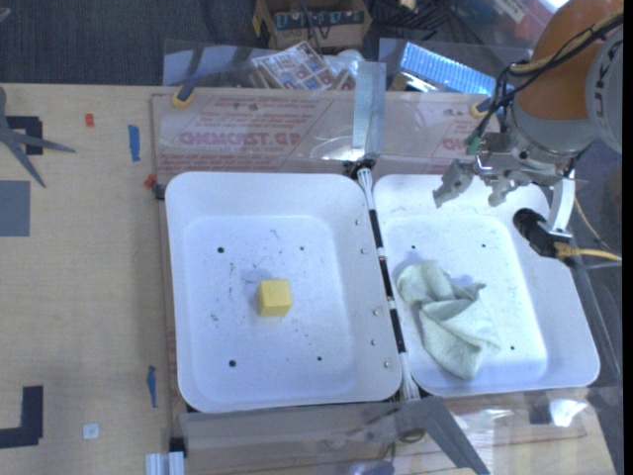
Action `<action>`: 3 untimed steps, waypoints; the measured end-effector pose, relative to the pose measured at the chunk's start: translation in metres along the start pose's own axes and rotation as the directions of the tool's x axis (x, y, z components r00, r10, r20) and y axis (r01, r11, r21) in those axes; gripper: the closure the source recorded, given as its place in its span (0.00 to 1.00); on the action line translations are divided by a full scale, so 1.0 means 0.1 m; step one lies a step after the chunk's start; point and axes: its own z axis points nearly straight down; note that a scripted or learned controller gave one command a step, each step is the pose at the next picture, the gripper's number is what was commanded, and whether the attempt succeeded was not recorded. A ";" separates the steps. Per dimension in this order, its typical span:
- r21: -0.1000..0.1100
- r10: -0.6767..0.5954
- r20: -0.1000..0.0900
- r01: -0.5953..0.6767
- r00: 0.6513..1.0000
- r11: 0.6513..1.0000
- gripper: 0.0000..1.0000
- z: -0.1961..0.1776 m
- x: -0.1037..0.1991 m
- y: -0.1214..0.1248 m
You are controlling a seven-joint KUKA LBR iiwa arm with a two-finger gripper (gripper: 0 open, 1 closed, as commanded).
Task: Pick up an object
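Observation:
A small yellow block [275,297] lies near the middle of the left bin [198,206]. A crumpled pale cloth [447,313] lies in the right bin [564,344], toward its left and front. My gripper [473,188] hangs over the back of the right bin, well behind the cloth. Its two fingers are spread apart and hold nothing.
A raised divider [381,265] separates the two bins. Clear plastic sheeting and a metal post [370,107] stand behind the bins. A black cable connector [534,231] hangs beside the wrist at the right bin's far right.

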 end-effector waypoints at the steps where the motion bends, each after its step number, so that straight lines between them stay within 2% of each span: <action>1: -0.007 -0.062 0.003 0.062 0.998 0.998 0.00 1.23 -0.54 -0.70; 2: -0.014 -0.060 0.004 0.060 0.998 0.998 1.00 1.12 -0.55 -0.68; 3: -0.009 -0.223 0.005 0.223 0.975 0.975 1.00 1.22 -0.54 -1.48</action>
